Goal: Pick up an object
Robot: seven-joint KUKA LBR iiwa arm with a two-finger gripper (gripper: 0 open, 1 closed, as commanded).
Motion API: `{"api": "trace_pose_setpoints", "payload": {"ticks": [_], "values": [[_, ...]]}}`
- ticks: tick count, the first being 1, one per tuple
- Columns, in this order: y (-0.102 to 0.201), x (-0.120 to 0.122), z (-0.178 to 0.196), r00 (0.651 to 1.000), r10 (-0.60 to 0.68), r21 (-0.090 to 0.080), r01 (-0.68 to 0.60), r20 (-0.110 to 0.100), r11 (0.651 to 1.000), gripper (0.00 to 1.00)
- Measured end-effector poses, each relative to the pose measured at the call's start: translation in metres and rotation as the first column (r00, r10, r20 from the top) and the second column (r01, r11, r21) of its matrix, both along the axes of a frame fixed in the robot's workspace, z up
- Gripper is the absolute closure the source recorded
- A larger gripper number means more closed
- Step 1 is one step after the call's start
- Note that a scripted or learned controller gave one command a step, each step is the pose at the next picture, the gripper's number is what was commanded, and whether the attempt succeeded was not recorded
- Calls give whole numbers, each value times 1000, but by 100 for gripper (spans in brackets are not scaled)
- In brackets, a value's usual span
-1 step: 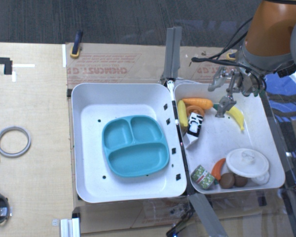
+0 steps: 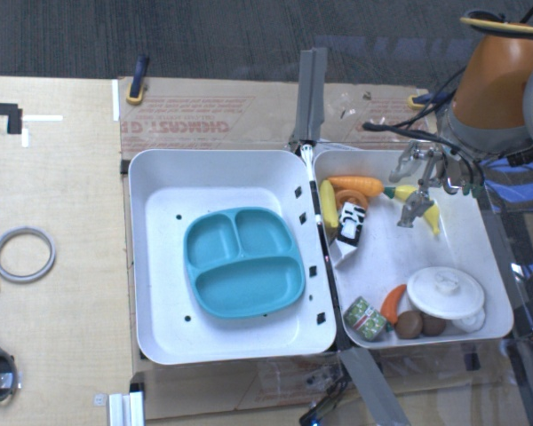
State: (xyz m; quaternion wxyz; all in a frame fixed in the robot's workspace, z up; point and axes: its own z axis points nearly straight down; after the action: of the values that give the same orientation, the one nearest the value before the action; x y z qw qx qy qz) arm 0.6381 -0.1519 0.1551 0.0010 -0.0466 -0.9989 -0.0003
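Banana [image 2: 433, 218] lies just under gripper [image 2: 417, 204] in rt bin [image 2: 493, 264]; fingers look parted w/ nothing held, so drop straight, straddle it, then close

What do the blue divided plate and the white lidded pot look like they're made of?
Blue divided plate: likely molded plastic, with a smooth, uniform colour, soft sheen and rounded compartment ridges. White lidded pot: glossy white, either toy plastic or glazed ceramic; the view leaves that open.

Blue divided plate [image 2: 245, 262] sits in the left bin [image 2: 151, 238]. Gripper [image 2: 417, 204] hangs over the right bin [image 2: 493, 273], near a carrot [image 2: 355, 185] and white lidded pot [image 2: 445, 292].
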Motion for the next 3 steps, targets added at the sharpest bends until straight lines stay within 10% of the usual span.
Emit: {"api": "trace_pose_setpoints", "payload": {"ticks": [1,2,3], "values": [[-58,-19,-66,1000,-8,0,8,2,1000,0],[-57,-17,-58,1000,-5,-1,5,3,1000,100],[-57,-17,-58,1000,-5,-1,5,3,1000,0]]}}
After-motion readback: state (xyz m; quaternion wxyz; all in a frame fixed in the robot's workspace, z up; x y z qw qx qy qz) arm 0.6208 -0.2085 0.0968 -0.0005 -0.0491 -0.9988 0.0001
